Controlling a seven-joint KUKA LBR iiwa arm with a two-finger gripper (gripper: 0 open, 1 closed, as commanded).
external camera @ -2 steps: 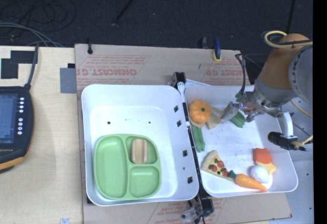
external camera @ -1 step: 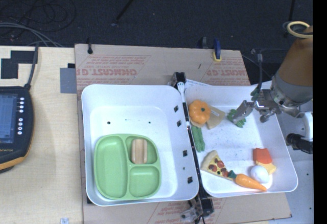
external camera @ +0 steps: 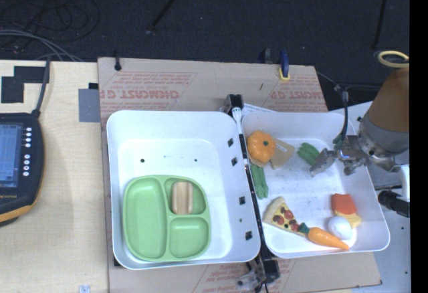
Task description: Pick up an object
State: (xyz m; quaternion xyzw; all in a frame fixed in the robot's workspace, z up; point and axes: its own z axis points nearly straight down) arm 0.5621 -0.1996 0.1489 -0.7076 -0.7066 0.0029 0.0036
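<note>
Gripper (external camera: 324, 163): fingers' opening could not be told, nothing seen held.
Risk: green pepper (external camera: 308, 151) at ten o'clock might get nudged away.

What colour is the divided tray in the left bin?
Light green, seen in the camera view: the divided tray lies in the left bin.
</note>
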